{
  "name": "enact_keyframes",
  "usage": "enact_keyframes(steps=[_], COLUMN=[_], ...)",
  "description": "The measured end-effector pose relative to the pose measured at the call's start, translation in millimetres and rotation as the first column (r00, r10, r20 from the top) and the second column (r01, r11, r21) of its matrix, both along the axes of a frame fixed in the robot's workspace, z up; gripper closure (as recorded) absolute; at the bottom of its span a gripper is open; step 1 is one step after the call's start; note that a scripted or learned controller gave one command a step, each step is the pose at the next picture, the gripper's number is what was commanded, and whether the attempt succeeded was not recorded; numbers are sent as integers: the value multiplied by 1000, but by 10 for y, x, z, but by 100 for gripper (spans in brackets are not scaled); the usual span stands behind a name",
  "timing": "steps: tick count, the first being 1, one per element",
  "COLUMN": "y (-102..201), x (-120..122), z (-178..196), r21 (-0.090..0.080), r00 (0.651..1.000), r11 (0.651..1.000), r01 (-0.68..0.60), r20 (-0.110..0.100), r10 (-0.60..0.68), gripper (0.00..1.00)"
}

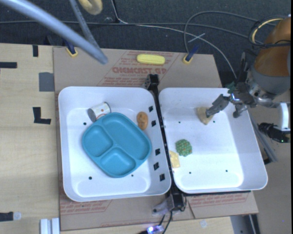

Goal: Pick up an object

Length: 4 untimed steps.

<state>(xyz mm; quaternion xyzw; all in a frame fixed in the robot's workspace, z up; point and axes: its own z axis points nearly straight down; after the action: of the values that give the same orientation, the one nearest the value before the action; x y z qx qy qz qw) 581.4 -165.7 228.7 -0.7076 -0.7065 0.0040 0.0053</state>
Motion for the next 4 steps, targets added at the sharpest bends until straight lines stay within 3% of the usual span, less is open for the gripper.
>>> enact_keyframes(steps=[1, 4], y=[2, 21], x=[26, 29], z=[64, -1393], r21=[-2, -2], r00=[1000, 1000], r11=[1000, 1000], r01=[-3, -3], r20=[12, 7], r10=[3, 3], gripper=[0, 0])
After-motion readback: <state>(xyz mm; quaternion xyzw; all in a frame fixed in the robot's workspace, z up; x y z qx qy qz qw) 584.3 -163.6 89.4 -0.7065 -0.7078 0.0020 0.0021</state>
